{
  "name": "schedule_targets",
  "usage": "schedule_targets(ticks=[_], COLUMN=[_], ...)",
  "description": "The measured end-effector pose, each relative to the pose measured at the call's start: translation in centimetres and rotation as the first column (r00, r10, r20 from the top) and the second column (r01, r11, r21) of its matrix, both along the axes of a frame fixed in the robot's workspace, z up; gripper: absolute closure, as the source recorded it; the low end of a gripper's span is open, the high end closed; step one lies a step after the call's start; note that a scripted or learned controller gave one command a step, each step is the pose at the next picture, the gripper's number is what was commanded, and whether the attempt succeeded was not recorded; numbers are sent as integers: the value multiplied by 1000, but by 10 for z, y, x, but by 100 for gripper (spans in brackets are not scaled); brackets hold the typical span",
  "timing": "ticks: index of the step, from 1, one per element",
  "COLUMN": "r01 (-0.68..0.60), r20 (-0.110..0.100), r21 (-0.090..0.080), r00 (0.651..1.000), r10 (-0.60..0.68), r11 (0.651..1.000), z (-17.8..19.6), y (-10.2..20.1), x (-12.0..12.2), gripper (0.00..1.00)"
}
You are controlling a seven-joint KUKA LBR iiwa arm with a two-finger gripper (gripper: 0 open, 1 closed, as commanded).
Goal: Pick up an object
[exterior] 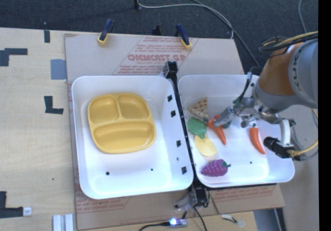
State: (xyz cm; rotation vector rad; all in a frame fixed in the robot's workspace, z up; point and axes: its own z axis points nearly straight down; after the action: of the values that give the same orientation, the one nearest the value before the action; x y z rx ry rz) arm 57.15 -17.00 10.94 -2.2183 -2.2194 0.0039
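While the grey arm reaches in from the right over the right bin, its pincer sits low near the bin's middle, right at the top end of an orange carrot that lies slanted on the bin floor. Whether that carrot is actually between the fingers cannot be told, and their spread is too small and dark to judge. Just left of the carrot lies a green leafy piece, with a tan waffle wedge above it, a pale yellow piece below, and purple grapes nearer the front wall. A second carrot lies apart on the right. On the counter, the left bin holds a yellow divided plate
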Motion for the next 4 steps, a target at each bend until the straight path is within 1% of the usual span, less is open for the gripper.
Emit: schedule_targets(ticks=[1,2,3,4], r01=[-1,0,0,0], r20=[4,9,8,9], r21=[-1,-2,-2,-2], r00=[1000,1000,1000,1000], r10=[1,0,0,0], r11=[1000,1000,1000,1000], z=[12,71,115,167], y=[0,2,4,4], x=[1,10,6,6], gripper=[100,100,100,100])
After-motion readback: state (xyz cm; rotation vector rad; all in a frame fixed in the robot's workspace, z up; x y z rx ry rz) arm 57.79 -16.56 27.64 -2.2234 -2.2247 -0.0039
